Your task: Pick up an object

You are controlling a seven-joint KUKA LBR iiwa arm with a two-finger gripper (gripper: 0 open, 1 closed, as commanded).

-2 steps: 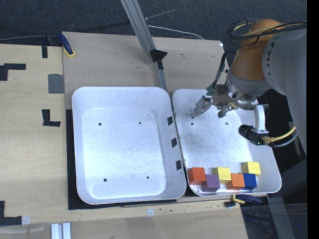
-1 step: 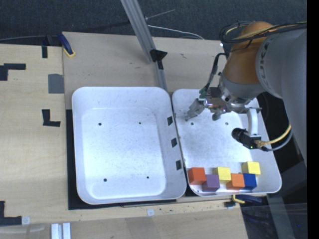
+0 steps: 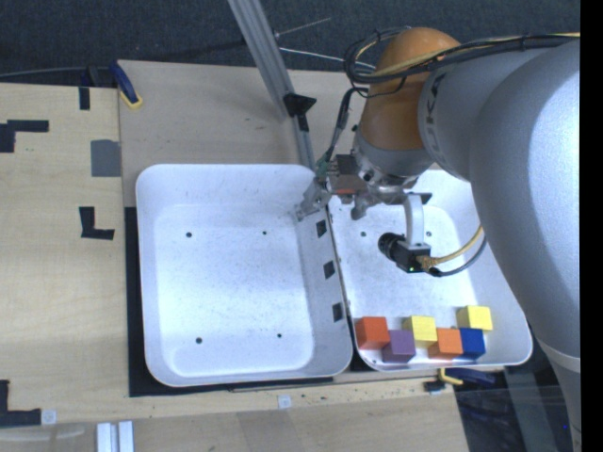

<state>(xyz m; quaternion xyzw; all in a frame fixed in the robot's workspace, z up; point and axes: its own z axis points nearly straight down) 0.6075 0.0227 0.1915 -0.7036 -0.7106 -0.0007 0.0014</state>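
- Blocks sit in a tight cluster along the near edge of the right bin (image 3: 499, 281): an orange block (image 3: 373, 330), a purple block (image 3: 401, 345), a yellow block (image 3: 423, 328), a second orange block (image 3: 448, 342), a blue block (image 3: 472, 344) and a second yellow block (image 3: 478, 317).
- Tool (image 3: 363, 196) hangs at the far end of that same bin, close to the wall shared with the left bin (image 3: 188, 186) — well apart from the cluster; whether it is spread or pressed together, I cannot tell, since the wrist hides it from above.
- Handling, as a judgement: the blocks look small, rigid and light, with flat faces that should take a pinch without deforming. Their surfaces may be smooth, so a centred grip across two opposite faces seems wisest.
- Where to take hold: the neighbours touch or nearly touch, leaving little room to slip in between them. The orange block at the left end and the yellow block at the right end each show a free side — these look the easiest picks.
- Risk: a descent into the middle of the cluster could shove the blocks apart or against the bin wall instead of catching one.
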